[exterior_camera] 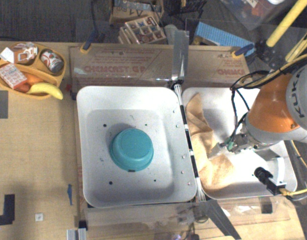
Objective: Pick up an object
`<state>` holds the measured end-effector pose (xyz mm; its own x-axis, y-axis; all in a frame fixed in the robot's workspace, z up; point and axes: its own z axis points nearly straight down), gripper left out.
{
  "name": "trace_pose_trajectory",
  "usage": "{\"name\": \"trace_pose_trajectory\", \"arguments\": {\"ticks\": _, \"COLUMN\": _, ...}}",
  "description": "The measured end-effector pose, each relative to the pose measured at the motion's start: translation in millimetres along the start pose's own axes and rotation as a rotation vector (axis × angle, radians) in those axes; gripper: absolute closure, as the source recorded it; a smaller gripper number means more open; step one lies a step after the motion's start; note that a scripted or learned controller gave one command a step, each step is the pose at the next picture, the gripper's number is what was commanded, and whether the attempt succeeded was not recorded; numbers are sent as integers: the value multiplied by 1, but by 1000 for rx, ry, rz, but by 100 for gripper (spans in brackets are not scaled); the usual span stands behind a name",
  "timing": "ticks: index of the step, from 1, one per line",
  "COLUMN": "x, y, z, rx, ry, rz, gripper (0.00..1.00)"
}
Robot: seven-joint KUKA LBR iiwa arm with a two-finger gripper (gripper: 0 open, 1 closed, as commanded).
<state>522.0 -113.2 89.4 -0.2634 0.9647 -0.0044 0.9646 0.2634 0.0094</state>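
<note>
The robot arm (278, 109) comes in from the right, over the right bin (288, 181). It is grey with a fat orange band. Its gripper (232, 146) is low in the right bin, at the edge of a tan cloth (206, 139). The tip of the gripper is small and dark here, so I cannot tell how it is set, or if it has got hold of the cloth.

The tan cloth lies in the left part of the right bin, along the wall next to the other bin. It is long and thin. Its long way runs from the far end of the bin to the near end. The far end is narrow and the near end is wider and bunched up. The gripper sits just beside the cloth's right edge, near the middle of its length, and may be touching it.

In the left bin (93, 104) there is a teal bowl (132, 149). It is turned upside down and sits near the middle of that bin, well apart from the gripper.

On the bench to the far left is a yellow tray (3, 76) with a banana (46, 90) and some small packs
</note>
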Motion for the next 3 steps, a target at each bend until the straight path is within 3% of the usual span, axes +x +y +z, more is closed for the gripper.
{"name": "trace_pose_trajectory", "arguments": {"ticks": 1, "x": -1, "y": 1, "z": -11, "rx": -4, "ry": -1, "rz": 2, "gripper": 100}}
{"name": "trace_pose_trajectory", "arguments": {"ticks": 2, "x": -1, "y": 1, "z": -11, "rx": -4, "ry": -1, "rz": 2, "gripper": 0}}
{"name": "trace_pose_trajectory", "arguments": {"ticks": 3, "x": 3, "y": 36, "z": 0, "rx": 1, "ry": -1, "rz": 10, "gripper": 0}}
